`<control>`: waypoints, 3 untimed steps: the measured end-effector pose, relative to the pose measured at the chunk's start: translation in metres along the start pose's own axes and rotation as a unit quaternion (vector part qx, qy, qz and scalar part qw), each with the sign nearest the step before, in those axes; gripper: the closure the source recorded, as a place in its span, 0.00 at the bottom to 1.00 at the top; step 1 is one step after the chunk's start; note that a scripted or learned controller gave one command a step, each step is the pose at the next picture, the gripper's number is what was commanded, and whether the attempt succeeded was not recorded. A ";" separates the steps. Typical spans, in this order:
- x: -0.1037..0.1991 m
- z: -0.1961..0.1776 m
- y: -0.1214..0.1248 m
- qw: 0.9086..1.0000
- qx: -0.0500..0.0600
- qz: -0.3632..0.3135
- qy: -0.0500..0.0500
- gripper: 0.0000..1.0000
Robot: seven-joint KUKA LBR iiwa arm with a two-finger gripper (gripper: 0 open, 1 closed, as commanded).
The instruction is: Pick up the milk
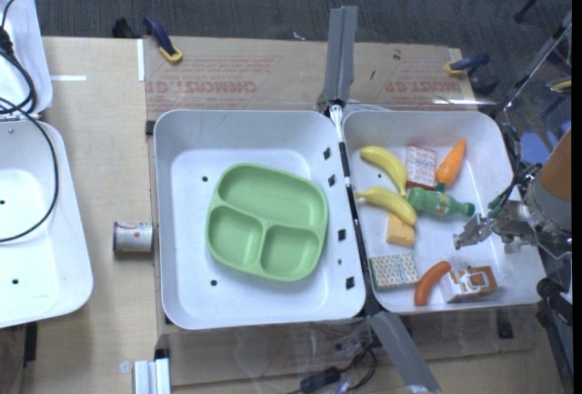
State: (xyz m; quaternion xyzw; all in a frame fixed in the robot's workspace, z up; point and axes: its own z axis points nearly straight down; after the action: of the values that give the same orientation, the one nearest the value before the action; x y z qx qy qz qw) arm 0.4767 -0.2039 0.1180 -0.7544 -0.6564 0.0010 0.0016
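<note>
Far to the left of the tool, on the table [100, 110], a small can [134, 237] lies on its side just outside the left bin [168, 201]. That bin holds a green divided plate [266, 221] near its middle, with bare white floor all around it up to the rim. Past the shared wall between the bins, the right bin [491, 124] is crowded on its left and far parts: two bananas [386, 166], a red-and-white packet [420, 166] and a carrot [451, 161] lie up beyond the tool, a cheese wedge [401, 230] and a green bottle [438, 203] sit to its left, and a patterned box [394, 270] and a sausage [430, 282] lie lower left, by the near rim. The milk [472, 282], a small carton lying flat, rests just below the tool, close to the bin's near edge and touching or almost touching the sausage. The tool [496, 231] hangs at the right side of this bin, above a patch of bare floor between the bottle and the milk, its metal fingers spread apart and holding nothing. The bin's right wall is close to it
</note>
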 end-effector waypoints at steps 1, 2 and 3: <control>0.014 0.027 0.054 0.999 -0.001 -0.042 0.000 0.00; -0.009 0.016 0.003 0.994 0.000 -0.107 0.003 0.00; 0.020 0.027 0.052 0.992 -0.002 -0.129 -0.001 0.00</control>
State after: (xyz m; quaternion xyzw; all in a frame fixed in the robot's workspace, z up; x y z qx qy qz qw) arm 0.5310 -0.1911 0.0911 -0.6633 -0.7484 0.0004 0.0000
